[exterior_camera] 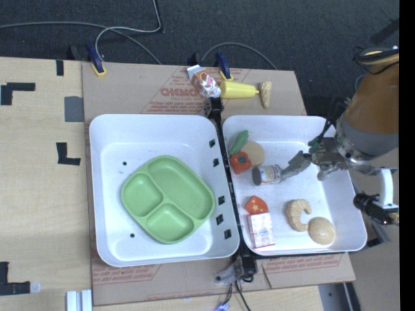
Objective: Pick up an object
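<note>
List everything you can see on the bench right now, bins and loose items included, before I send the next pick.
bins: 2, white, side by side on a cardboard sheet
divided plate: 1, green, in the left bin
tomato: 1, red, right bin by the divider
green vegetable: 1, green, just above the tomato
round bun: 1, tan, beside the tomato
small jar: 1, grey with dark lid, lying mid right bin
carton: 1, red and white, right bin near front
croissant: 1, tan, right bin front
bread roll: 1, tan, right bin front corner
yellow toy: 1, yellow, on the cardboard behind the bins
end effector: 1, grey, over the right bin near the jar
</note>
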Available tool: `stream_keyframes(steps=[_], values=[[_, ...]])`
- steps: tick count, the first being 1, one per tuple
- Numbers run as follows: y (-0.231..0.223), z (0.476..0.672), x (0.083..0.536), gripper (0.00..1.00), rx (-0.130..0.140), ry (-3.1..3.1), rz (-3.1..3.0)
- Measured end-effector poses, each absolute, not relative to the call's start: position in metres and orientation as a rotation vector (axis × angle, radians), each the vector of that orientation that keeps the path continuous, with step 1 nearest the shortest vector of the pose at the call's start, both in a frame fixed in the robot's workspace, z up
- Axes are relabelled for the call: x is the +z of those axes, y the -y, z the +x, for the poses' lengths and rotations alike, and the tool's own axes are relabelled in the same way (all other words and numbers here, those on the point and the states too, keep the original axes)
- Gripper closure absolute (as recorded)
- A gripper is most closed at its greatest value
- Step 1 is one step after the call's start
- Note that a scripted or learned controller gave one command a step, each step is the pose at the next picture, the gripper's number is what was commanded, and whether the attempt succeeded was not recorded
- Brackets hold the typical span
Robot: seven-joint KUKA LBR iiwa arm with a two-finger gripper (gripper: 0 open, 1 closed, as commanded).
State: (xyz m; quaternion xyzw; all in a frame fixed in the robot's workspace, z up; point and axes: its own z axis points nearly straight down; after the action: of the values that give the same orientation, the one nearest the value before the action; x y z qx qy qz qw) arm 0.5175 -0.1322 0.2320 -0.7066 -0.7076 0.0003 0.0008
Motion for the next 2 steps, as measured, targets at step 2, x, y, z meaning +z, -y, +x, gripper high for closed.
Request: stream_keyframes(steps=[2], values=[[0.13, 0.551, 0.111, 0.0, 0.001, 2.222, -2.221]])
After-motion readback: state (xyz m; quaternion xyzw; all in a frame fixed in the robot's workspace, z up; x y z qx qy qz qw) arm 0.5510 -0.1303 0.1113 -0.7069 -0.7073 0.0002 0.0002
